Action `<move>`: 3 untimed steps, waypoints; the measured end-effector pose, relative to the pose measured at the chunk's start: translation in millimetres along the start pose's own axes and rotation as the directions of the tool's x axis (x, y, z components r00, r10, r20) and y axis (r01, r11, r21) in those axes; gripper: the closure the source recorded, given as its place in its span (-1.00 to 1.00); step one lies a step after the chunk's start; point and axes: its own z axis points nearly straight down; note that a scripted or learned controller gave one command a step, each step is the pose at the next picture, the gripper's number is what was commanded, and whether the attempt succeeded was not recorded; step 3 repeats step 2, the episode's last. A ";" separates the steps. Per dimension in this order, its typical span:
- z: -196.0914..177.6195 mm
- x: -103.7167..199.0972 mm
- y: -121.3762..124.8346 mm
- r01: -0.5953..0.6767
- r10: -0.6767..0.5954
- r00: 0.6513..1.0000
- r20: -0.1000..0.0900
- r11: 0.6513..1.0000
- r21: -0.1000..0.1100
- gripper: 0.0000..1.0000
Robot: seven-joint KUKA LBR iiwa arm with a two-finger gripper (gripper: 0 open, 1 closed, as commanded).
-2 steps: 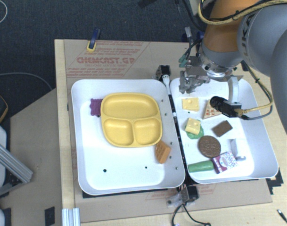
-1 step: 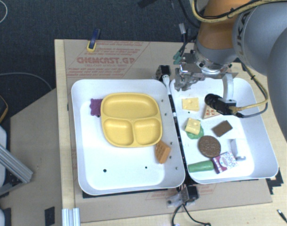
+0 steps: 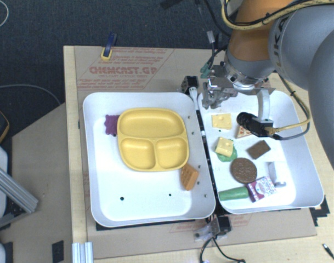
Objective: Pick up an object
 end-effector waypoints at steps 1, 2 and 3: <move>2.5 -17.0 9.7 -0.002 0.002 1.000 0.001 1.000 -0.005 1.00; -5.5 -6.6 -6.9 0.000 0.000 1.000 -0.001 1.000 0.001 1.00; -5.5 -6.6 -6.9 0.000 0.000 1.000 -0.001 1.000 0.001 1.00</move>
